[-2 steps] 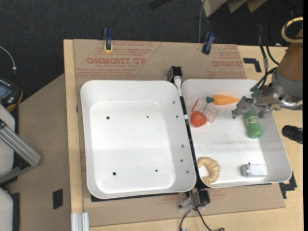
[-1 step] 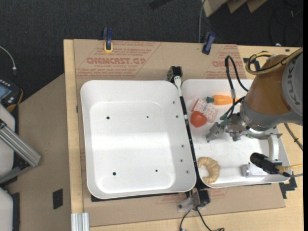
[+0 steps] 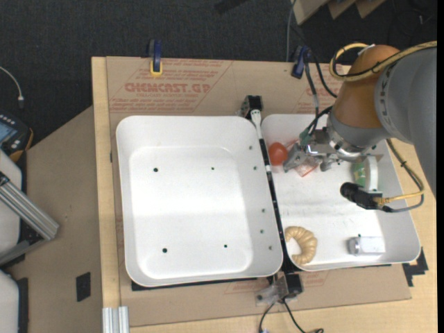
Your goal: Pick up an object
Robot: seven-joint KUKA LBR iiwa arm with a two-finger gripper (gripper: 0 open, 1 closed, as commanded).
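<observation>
A dark carpeted floor (image 3: 83,19) surrounds the bench (image 3: 104,186), a brown board with red lettering near its far edge and a blue clamp (image 3: 155,55) at the far-left side. On it lies the left bin (image 3: 194,269), white with a few small dark dots. Just beside it sits the right bin (image 3: 409,234), holding an orange-red ball (image 3: 277,152) near its far-left corner, a tan curled piece (image 3: 301,244) at the near-left edge, a small grey-white block (image 3: 365,245) at the near right, and a green-and-white item (image 3: 366,173) further back. The gripper (image 3: 304,161) hangs low in this bin just right of the ball; whether it is spread or closed cannot be told.
</observation>
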